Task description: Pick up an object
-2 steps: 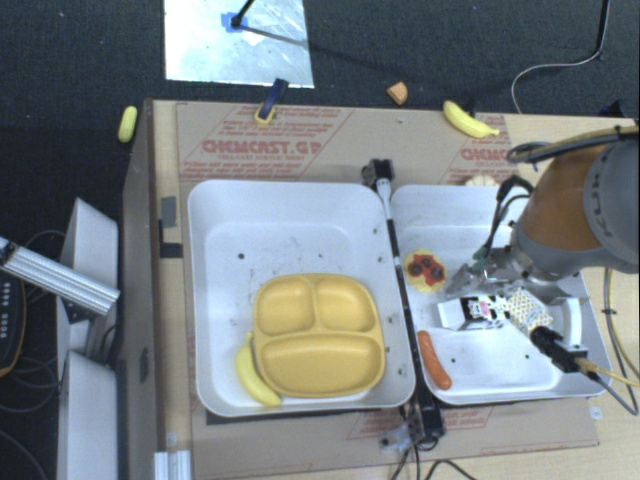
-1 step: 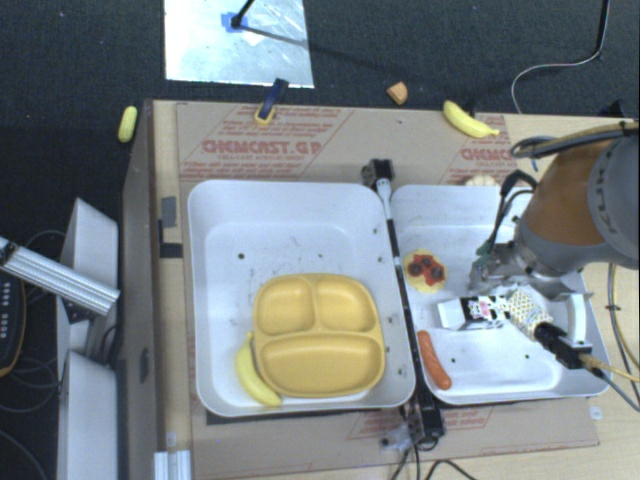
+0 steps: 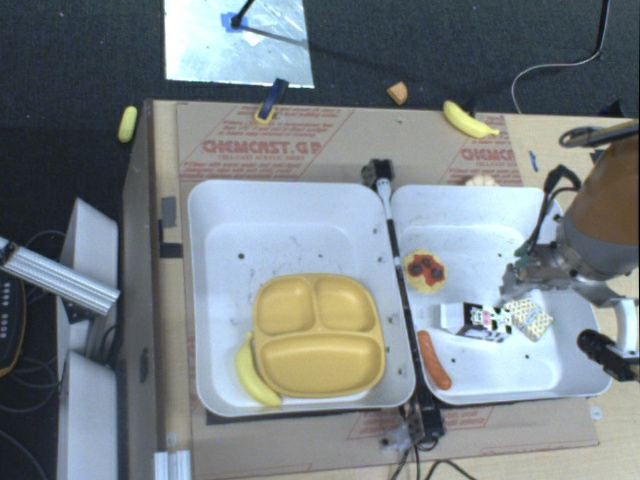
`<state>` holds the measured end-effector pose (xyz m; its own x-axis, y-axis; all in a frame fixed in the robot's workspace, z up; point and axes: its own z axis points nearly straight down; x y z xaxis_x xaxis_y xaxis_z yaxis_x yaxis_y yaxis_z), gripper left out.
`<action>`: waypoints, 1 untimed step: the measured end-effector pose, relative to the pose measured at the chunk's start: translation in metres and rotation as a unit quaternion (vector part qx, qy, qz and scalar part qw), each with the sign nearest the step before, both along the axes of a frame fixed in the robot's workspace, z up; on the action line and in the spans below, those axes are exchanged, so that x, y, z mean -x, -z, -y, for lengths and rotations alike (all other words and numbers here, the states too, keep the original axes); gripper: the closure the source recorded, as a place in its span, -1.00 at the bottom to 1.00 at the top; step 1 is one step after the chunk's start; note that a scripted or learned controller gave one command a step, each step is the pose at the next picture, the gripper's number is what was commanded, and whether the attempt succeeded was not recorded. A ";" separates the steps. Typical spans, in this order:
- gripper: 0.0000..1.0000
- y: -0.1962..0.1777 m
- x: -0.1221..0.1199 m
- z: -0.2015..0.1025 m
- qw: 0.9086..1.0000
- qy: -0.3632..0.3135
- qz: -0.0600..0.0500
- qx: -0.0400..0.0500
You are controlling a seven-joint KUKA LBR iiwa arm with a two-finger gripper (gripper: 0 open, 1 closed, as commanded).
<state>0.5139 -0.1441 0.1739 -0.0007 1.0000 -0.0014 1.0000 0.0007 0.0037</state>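
Observation:
The right bin (image 3: 470,213) holds a small round yellow piece with red spots (image 3: 426,270), an orange sausage (image 3: 434,358), a black and white carton (image 3: 476,320) and a yellow checkered packet (image 3: 530,318). My gripper (image 3: 516,280) hangs low over the right part of this bin, just above the checkered packet and the carton's right end. Nothing shows as held in it. The grey arm with its orange band (image 3: 610,208) comes in from the right and hides the bin's right wall.
In the left bin (image 3: 225,228) lies a yellow divided plate (image 3: 318,333) with a banana (image 3: 252,373) against its left edge. Beyond the bins, on the cardboard, rest a second banana (image 3: 468,120) and a small yellow item (image 3: 127,123).

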 end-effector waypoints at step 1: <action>-1.00 0.001 0.000 -0.001 1.000 0.000 -0.001 -0.001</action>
<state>0.5135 -0.1435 0.1731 -0.0014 1.0000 -0.0003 1.0000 0.0014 0.0022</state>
